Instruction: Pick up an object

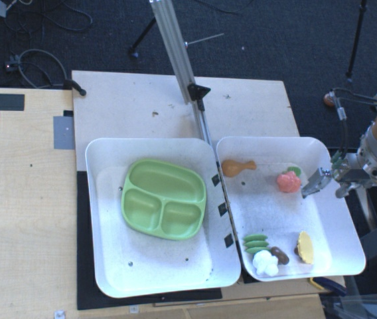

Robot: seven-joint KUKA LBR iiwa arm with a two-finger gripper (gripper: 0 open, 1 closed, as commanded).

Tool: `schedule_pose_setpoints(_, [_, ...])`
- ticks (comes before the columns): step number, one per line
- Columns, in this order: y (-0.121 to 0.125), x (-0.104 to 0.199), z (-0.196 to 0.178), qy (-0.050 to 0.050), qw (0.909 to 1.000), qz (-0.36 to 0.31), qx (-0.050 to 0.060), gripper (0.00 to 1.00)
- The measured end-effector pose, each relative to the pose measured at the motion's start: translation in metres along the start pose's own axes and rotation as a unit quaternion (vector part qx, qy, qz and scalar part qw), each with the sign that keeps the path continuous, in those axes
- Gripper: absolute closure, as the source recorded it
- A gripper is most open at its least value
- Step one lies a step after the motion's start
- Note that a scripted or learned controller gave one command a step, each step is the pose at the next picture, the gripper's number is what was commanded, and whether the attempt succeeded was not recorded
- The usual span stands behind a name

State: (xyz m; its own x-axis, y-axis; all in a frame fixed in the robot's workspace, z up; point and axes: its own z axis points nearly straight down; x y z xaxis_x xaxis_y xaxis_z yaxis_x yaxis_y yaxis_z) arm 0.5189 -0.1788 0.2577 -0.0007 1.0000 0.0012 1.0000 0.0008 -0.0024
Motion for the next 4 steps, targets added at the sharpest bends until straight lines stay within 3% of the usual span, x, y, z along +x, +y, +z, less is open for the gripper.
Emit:
schedule_pose_setpoints(1, [0.000,0.000,0.000,0.000,1.0000,0.001,0.000,0.00])
schedule_pose_setpoints(4, [-0.002,-0.004,0.162,0.001,1.0000,0.000,0.003,0.00])
